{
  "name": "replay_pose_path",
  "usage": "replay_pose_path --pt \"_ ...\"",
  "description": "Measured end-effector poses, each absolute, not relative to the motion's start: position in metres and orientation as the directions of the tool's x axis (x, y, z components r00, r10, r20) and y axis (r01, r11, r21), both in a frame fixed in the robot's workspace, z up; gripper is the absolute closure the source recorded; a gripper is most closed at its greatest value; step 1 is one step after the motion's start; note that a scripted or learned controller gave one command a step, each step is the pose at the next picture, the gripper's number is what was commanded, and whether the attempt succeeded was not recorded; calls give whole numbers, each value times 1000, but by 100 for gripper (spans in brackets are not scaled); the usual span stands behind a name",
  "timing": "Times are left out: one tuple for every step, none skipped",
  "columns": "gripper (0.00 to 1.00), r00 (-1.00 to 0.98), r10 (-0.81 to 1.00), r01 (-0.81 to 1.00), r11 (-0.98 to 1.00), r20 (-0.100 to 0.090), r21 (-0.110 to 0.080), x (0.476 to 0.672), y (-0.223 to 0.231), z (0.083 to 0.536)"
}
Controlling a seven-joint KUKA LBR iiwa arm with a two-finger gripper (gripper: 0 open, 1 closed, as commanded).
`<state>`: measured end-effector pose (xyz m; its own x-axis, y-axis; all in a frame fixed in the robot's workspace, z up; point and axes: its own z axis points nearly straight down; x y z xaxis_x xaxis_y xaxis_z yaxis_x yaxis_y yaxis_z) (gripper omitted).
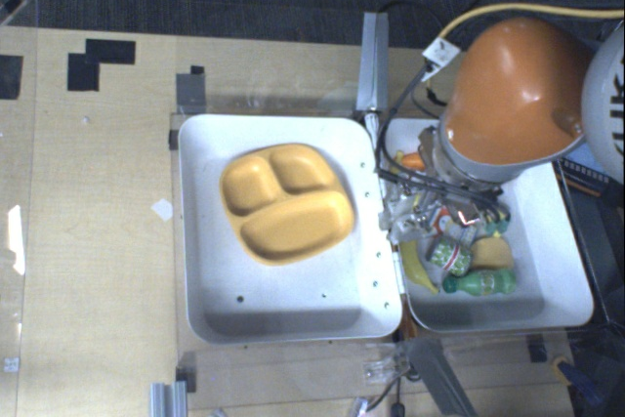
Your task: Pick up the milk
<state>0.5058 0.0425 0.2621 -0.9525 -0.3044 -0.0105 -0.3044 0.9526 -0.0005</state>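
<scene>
My arm's orange band [513,93] hangs over the right bin [566,298] and hides much of what lies in it. Below it the gripper [430,213] reaches down into the bin's left half, among a tight pile of small items. A small white, green and red package [447,255] lies just beneath and to the right of the gripper; it may be the milk, but I cannot tell. No item visibly sits in the gripper.
A yellow banana [418,269], a green bottle [480,283] and a tan item [492,254] crowd the right bin's front. An orange item [414,161] shows at its back left. The left bin [205,308] holds a yellow three-compartment tray [286,202].
</scene>
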Motion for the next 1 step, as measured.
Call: replay_pose_path --pt "100 -926 -376 -376 926 -7 0 517 29 185"
